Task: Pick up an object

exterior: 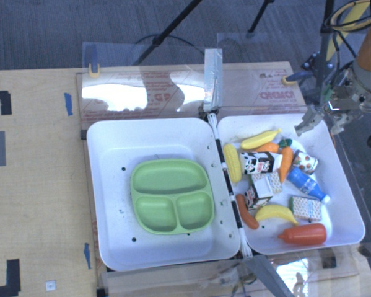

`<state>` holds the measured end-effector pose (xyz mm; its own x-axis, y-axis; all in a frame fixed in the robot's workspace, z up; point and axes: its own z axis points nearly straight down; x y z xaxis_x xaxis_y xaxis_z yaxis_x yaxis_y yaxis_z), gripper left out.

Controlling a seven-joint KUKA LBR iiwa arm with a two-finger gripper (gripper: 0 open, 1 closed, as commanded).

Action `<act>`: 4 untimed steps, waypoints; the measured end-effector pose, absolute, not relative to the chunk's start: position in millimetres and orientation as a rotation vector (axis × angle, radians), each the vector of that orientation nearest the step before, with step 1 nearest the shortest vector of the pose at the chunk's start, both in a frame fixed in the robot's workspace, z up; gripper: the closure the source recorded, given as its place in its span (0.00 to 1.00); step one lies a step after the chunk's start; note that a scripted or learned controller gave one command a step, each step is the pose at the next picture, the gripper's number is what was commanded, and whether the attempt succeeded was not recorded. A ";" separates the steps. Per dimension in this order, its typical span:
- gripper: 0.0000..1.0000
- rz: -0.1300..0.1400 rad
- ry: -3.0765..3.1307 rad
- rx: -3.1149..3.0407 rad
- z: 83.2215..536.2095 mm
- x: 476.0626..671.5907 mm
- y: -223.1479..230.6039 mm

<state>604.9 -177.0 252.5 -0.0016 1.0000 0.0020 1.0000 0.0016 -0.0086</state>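
The right bin holds a heap of toy food. It includes a yellow banana, a corn cob, an orange carrot, a cow-patterned milk carton, a blue bottle, a second banana and a red sausage-shaped piece. My gripper hangs above the bin's far right corner, up and to the right of the heap. Its fingers are spread open with nothing between them.
The left bin carries a green divided plate. A clear plastic wall stands behind both bins, with a grey post at the middle. Cables and tripod legs lie beyond the bench.
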 end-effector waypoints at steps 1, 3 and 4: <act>0.00 0.009 -1.896 -2.493 126.9 593.3 -203.9; 0.00 -0.033 -1.848 -2.573 97.8 552.4 -181.3; 1.00 -0.037 -1.844 -2.578 108.1 553.8 -182.7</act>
